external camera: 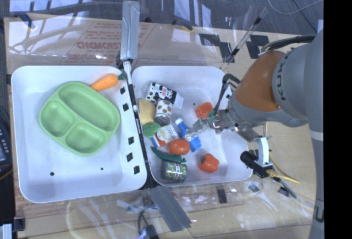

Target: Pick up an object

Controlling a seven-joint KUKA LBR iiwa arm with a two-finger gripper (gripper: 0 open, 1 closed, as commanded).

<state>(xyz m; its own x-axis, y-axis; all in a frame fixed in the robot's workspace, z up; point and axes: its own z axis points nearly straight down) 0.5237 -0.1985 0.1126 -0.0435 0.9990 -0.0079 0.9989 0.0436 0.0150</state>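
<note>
Camera view: the grey arm [286, 89] is reaching in from the right, its orange band sitting over the right rim of the right bin [220, 76]. The gripper [204, 121] is hanging low inside that bin, right of the pile of objects. How far the claw is spread cannot be told, since the metal parts are blurring into the clutter, and nothing is clearly showing in its grasp.

Taking the gripper as the landmark: an orange-red piece [204, 110] is lying just above it, touching or nearly so. A blue item [194, 143] is sitting just below and left of it. A red tomato [179, 146] is resting further left and below. A red pepper [208, 163] is lying below it, apart from the pile. A dark green can [173, 171] is lying down-left, near the bin's front wall. A black-and-white patterned carton [160, 92] is sitting up-left, with a small brown-and-white can [163, 111] and a pale yellow block [145, 110] left of the gripper.

Far left of the gripper, in the left bin [33, 177], a green divided plate [80, 117] is resting flat, and an orange carrot [105, 82] is lying at the plate's upper right edge, beside the wall between the bins.
</note>
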